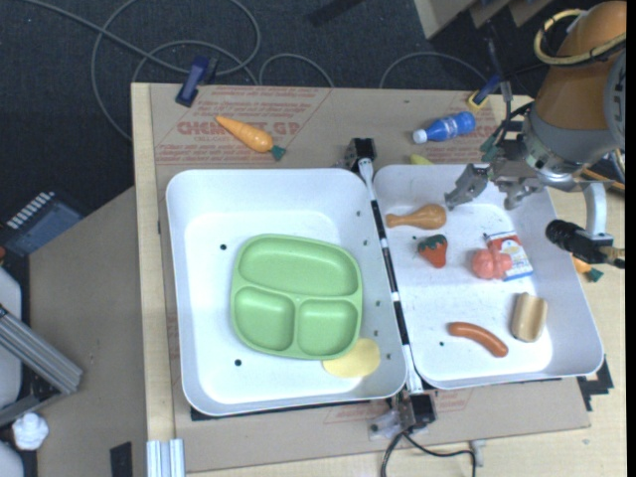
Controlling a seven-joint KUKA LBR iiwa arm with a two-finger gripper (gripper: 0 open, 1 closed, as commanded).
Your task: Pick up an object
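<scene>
Grey gripper [489, 189], fingers spread, we see hanging over the right bin [566, 351], drumstick [417, 216] at its eight o'clock.

The arm [581, 78] reaches in from the right at the top of the view, its orange band uppermost and the grey wrist below it. The gripper [489, 189] points down and leftward, its two dark fingers [462, 187] spread apart, jaws wide, with nothing between them
</scene>
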